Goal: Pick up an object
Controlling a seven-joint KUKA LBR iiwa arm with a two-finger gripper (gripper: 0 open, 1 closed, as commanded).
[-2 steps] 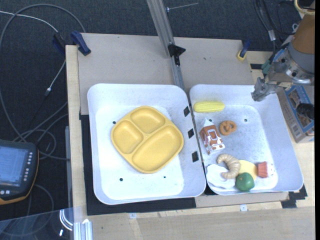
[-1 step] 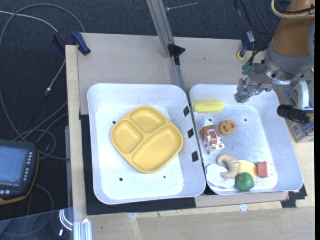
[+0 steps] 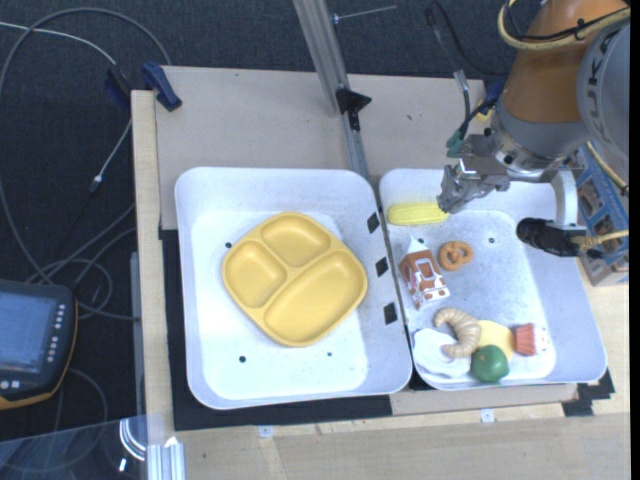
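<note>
Gripper (image 3: 450,196) sits low over the back-left corner of the right bin (image 3: 560,298), just beside the right end of the corn cob (image 3: 415,213); we can't tell how its jaws are set, the wrist housing hides them from this angle. Corn cob lies flat on its side along the bin's back wall, near the divider, well apart from the pretzel (image 3: 455,256), the red-and-white toy (image 3: 423,276) and the clutter at the front (croissant (image 3: 458,330), green ball (image 3: 489,364), orange block (image 3: 525,339)). We judge the cob the likely target. It looks like a light, stiff plastic toy, rounded and probably slick, so it could roll or squirt out of a pinch. Best hold, in our view: across the short axis at mid-length, fingers square to it, not at the tapered end. Yellow tray (image 3: 294,278) in the left bin (image 3: 200,268) isn't in play.
</note>
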